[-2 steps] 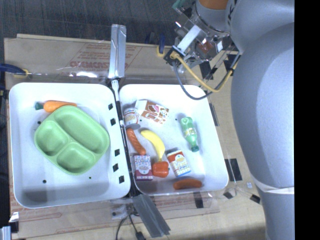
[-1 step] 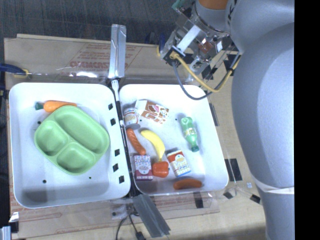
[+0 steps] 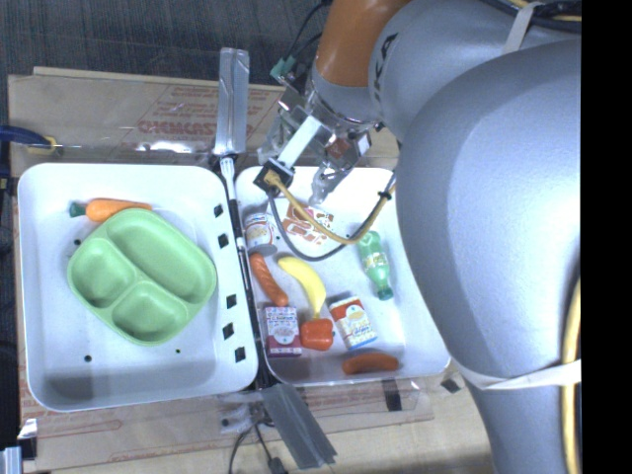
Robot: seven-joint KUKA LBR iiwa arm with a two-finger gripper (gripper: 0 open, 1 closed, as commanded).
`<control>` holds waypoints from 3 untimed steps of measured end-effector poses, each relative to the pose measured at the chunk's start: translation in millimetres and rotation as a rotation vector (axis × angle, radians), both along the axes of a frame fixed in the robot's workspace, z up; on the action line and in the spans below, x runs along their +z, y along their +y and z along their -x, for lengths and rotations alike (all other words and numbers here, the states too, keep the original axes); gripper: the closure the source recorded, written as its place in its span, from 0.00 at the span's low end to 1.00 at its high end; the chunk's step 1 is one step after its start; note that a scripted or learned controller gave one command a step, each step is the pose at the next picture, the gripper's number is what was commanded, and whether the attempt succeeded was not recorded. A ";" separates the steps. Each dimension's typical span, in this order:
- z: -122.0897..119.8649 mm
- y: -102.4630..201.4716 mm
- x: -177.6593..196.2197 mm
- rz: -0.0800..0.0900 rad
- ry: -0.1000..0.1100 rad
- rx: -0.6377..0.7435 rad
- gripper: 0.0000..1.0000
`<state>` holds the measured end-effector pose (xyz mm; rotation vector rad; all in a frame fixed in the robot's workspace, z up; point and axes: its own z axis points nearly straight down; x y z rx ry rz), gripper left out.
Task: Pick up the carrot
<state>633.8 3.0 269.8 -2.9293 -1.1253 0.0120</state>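
Note:
The carrot (image 3: 117, 208), orange with a green stub at its left end, lies in the left bin (image 3: 39, 294) near the far wall. It touches the back edge of a green divided plate (image 3: 141, 274). My gripper (image 3: 322, 183) hangs over the far part of the right bin (image 3: 423, 336), well to the right of the carrot and across the wall between the bins. I see nothing held in it.
The right bin holds a small can (image 3: 259, 230), a white printed packet (image 3: 308, 227), an orange sausage (image 3: 268, 278), a banana (image 3: 305, 282), a green bottle (image 3: 374, 263), a red box (image 3: 281, 330), a red tomato (image 3: 317, 334), a labelled can (image 3: 353, 323) and another sausage (image 3: 371, 363). The grey arm covers that bin's right side.

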 end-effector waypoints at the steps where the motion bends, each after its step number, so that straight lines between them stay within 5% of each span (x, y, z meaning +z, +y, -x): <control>1: 0.2 1.7 8.8 -0.001 0.005 0.008 1.00; 2: -14.9 -4.6 90.0 0.000 -0.006 -0.084 1.00; 3: -14.8 -4.0 89.7 0.000 -0.005 -0.083 0.00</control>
